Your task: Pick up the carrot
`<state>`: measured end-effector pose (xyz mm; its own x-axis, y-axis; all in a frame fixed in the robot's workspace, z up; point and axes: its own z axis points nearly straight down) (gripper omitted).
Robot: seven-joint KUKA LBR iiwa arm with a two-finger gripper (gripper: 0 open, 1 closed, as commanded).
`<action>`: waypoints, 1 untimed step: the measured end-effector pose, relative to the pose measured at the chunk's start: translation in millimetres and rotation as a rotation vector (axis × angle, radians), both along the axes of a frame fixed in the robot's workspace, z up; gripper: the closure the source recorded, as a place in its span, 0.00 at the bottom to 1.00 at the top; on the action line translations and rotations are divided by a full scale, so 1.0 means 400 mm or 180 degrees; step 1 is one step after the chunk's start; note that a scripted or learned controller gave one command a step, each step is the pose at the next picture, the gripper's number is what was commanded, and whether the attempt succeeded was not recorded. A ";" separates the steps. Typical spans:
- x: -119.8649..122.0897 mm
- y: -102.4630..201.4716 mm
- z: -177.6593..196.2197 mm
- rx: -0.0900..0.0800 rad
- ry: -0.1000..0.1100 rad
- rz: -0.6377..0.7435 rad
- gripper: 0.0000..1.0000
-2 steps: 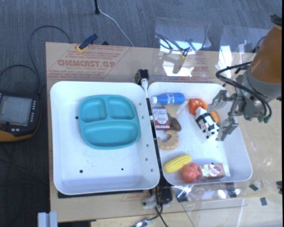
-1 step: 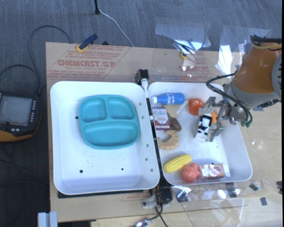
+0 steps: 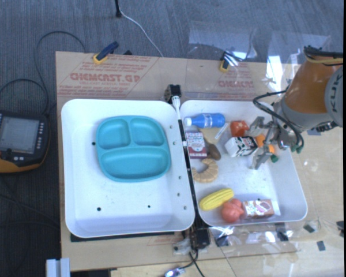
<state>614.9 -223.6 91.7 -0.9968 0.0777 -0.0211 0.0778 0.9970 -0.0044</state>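
The gripper is hanging over the right bin, its fingers closing around the small orange carrot. A white carton is lying just left of the gripper, with a red tomato up-left of it.

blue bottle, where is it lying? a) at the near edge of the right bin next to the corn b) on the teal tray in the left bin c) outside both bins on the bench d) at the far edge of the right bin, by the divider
d: the blue bottle lies on its side at the far edge of the right bin, close to the divider, while the teal tray sits in the left bin.
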 end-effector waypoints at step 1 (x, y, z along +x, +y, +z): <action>0.004 0.002 0.023 -0.0011 -0.0004 0.0006 1.00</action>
